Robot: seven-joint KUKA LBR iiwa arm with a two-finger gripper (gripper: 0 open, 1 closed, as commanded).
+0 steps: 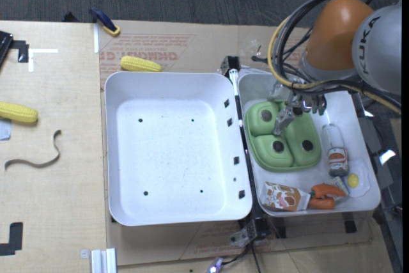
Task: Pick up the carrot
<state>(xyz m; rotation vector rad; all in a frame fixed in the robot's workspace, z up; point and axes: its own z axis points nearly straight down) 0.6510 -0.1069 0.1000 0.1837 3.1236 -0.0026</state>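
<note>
A: Near the front edge of the right bin (358, 105), the carrot (324, 195) lies flat, between a printed packet (283, 197) and a small bottle (336, 155).

B: And the fingers (289, 113)?

A: Over the green moulded tray (281, 137), toward the bin's back, well apart from the carrot. They sit narrow and close together, with nothing seen between them.

B: Left bin (172, 147)?

A: White, beside it on the worktop (51, 201).

The grey robot arm (383, 41) carries the letters "KUKA" in dark print on its casing, partly cut by the picture edge. The brown cardboard sheet (153, 51) under the bins shows red mirrored print, not readable.
</note>
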